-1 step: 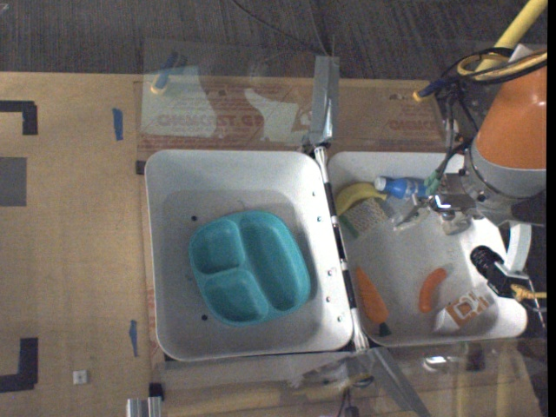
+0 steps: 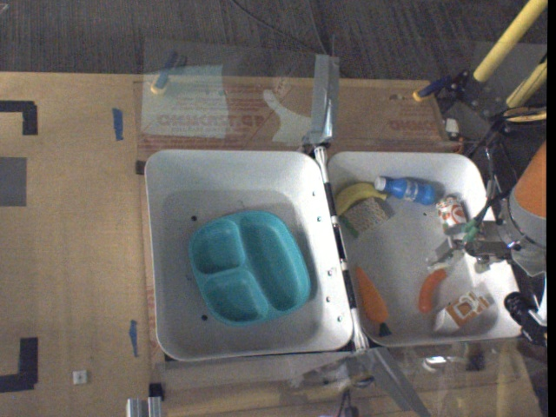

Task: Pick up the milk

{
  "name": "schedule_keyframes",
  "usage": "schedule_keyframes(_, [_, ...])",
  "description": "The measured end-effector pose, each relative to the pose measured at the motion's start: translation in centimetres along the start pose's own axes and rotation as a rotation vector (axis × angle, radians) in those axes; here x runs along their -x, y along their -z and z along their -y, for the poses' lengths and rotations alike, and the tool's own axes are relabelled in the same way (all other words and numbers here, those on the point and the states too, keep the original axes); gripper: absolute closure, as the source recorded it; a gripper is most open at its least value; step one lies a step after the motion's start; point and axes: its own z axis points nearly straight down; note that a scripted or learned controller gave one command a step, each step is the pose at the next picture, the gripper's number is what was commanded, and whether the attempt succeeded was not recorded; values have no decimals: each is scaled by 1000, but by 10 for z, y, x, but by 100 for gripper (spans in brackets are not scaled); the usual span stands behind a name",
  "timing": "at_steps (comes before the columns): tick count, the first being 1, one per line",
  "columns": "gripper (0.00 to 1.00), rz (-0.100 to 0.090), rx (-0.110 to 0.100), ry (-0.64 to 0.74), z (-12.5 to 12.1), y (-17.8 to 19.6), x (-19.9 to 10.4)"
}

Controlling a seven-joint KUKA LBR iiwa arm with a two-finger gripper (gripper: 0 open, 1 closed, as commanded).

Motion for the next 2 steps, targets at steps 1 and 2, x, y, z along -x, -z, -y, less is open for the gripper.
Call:
schedule_keyframes(1, [0,3,6,278,-98,3,36])
schedule_keyframes(2, [0,3,6,277,-98,3,37])
